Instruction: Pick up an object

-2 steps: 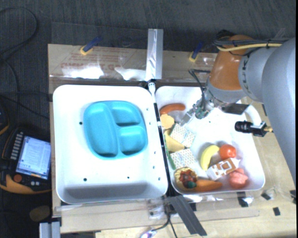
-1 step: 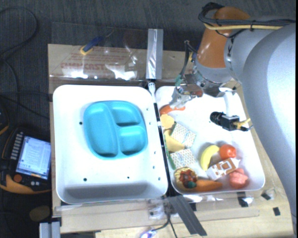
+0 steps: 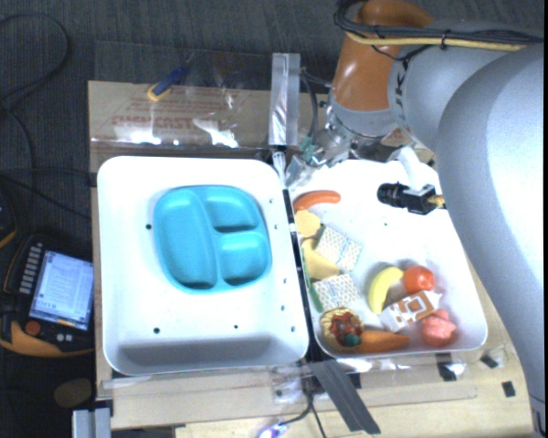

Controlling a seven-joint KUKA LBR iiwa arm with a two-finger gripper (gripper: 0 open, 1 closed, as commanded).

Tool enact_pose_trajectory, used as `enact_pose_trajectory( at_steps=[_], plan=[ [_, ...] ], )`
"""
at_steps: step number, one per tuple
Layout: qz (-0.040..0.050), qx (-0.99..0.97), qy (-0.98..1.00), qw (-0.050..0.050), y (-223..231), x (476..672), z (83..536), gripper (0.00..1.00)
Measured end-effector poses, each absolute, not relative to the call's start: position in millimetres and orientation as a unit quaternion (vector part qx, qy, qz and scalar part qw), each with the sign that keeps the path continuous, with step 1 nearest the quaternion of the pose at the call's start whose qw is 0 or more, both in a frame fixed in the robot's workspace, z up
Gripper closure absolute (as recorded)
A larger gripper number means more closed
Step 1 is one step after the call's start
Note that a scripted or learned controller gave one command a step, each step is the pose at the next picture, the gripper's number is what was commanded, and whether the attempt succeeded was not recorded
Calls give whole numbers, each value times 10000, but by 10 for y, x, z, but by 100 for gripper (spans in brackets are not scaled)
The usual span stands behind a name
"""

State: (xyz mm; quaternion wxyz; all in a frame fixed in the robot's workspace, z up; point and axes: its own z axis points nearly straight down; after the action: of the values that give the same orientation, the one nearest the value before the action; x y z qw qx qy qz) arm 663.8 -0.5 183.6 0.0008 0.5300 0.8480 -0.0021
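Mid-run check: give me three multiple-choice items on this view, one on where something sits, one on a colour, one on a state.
1. Where does the divided tray lie?
A. in the left bin
B. in the right bin
C. on the bench outside the bins

2. What colour is that tray?
A. red
B. light blue
C. black

3. How does the banana stand at this moment?
A. lifted above the bin
B. resting in the right bin among the other toy food
C. lying on the tray

Answers:
1 A: the tray lies flat on the floor of the left bin.
2 B: its whole surface is light blue against the white bin.
3 B: it lies on the floor of the right bin beside the tomato, while the gripper is at that bin's far left corner, away from it.
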Motion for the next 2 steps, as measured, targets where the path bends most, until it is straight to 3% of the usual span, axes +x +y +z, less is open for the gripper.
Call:
enact_pose_trajectory(
  at_steps=[1,2],
  plan=[
    [-19,6293,7772,11,562,6684,2627,100],
    [-29,7383,6745,6,851,6679,2448,100]
  ],
)
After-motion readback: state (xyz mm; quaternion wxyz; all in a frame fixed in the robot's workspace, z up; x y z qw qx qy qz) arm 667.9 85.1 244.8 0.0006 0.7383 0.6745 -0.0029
